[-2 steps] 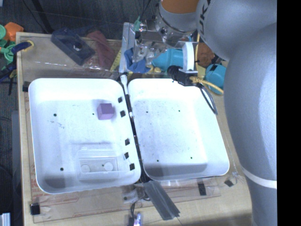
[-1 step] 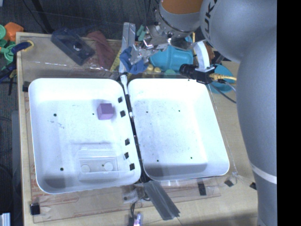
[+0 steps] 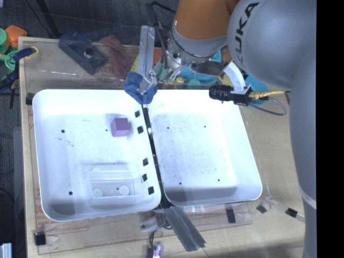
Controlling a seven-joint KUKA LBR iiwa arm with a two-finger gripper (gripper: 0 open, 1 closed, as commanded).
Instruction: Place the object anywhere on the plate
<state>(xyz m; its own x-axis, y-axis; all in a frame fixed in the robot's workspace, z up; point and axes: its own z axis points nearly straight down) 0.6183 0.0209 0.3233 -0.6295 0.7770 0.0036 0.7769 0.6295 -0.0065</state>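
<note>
Nearest us, a pale tray-like plate (image 3: 110,184) lies in the front of the left bin (image 3: 45,144), and just beyond it the small purple block (image 3: 121,126) sits apart on the bin floor, untouched. To do this step well, we judge the arm should come down squarely over the block, pinch it across its flat sides, lift clear, and set it down inside the plate's rim. Farthest back, the arm (image 3: 258,31) hangs over the bins' rear edge with the gripper (image 3: 144,87) at the divider, and we cannot tell its state.
</note>
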